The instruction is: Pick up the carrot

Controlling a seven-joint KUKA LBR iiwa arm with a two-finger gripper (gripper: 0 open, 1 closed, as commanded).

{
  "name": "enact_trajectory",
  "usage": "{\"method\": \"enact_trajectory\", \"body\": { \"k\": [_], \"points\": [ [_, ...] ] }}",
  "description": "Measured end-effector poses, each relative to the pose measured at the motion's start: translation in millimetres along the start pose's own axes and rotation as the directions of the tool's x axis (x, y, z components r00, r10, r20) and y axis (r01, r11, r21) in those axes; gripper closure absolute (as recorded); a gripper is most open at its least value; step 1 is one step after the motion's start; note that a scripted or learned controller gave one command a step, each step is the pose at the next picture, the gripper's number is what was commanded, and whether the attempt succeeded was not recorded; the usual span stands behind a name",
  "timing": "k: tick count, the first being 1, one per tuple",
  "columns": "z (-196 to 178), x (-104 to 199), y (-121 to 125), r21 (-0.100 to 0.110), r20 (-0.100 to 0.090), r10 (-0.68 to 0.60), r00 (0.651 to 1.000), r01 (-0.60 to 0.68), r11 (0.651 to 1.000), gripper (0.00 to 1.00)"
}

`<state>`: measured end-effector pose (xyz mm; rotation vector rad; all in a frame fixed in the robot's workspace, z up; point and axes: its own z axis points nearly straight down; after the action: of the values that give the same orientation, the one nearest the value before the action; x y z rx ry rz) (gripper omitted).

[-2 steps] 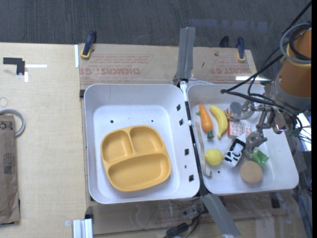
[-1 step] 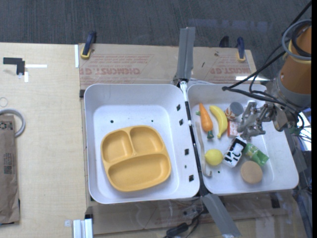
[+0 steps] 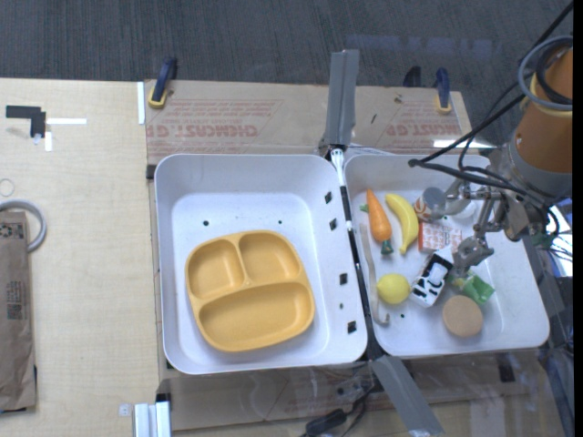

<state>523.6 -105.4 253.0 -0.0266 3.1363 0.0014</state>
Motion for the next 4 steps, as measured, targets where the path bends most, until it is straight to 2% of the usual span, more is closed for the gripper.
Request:
{"method": "enact_trajectory", "body": {
  "k": [1,2,3,4],
  "points": [
    [-91,-69,-14,0.001,0.001,-0.313,0.950,0.313,0.950,0.00],
    [-14,-3,11,-0.003,-0.003,-0.537,0.844,0.537,0.844,0.00],
    [-94,-10,-2,-0.001,0.000,-0.669,0.743,0.669,0.743,0.00],
    [-13,34,-4,-0.006,-0.002,-0.868,0.497,0.867,0.497,0.00]
  ]
}}
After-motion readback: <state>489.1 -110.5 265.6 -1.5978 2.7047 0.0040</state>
